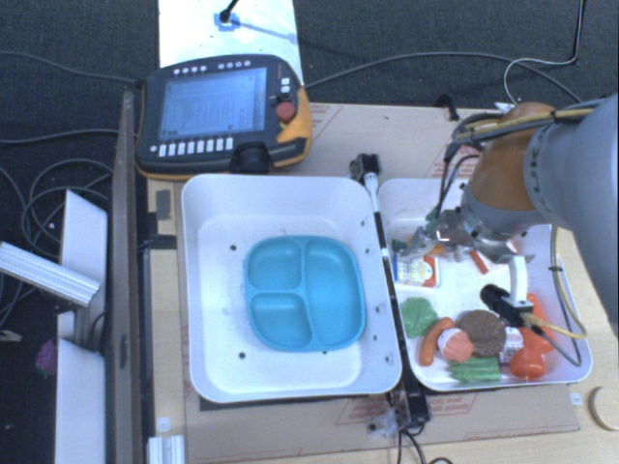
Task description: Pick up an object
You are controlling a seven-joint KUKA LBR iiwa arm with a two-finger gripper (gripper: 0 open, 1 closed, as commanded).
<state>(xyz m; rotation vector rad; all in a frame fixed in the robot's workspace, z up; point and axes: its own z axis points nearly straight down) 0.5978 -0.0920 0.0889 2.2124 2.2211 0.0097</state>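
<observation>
White and flat, the small printed carton packet point(418, 272) lies in the right white bin point(406, 196) just below the tool point(432, 243), whose state I cannot tell; it looks light and slippery, best pinched across its edges.

Two white bins point(208, 201), one blue tray point(305, 293), one teach pendant point(222, 114).

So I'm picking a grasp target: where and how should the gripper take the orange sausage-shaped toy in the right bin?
Grip the orange sausage across its narrow middle, coming straight down. It lies flat and slanted, with the green piece on one long side and the brown patty near the other, so set the fingers carefully.
</observation>
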